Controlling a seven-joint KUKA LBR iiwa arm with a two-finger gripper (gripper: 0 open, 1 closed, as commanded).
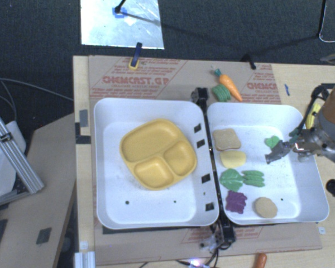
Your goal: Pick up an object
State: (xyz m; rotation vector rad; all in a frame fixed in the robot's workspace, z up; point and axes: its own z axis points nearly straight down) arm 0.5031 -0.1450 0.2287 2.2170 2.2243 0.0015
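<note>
Under both bins, the brown board (pixel 156 80) carries red print: "CHEMCAST" can be read above the left bin (pixel 109 166), followed by letters that look like "GP", and the same word begins again, partly cut off, above the right bin (pixel 307 202). No other writing is legible.

From the right edge the grey arm (pixel 332 121) reaches over the right bin, its wrist low and its gripper (pixel 276 153) pointing left and slightly downward. The dark fingers sit over the white floor just below a small green piece (pixel 273 142); nothing is visibly pinched between them, and whether they are spread or pressed together cannot be told at this size.

Items in the right bin lie well apart from the gripper: a tan toast slice (pixel 227 139), a pale yellow piece (pixel 233 159) just below it, a green leafy piece (pixel 231 178) beside a green pod (pixel 254 177), a purple piece (pixel 236 201) and a tan round piece (pixel 265 207).

A yellow divided plate (pixel 157 153) rests in the left bin. A toy carrot (pixel 230 86) lies on the board beyond the bins.
</note>
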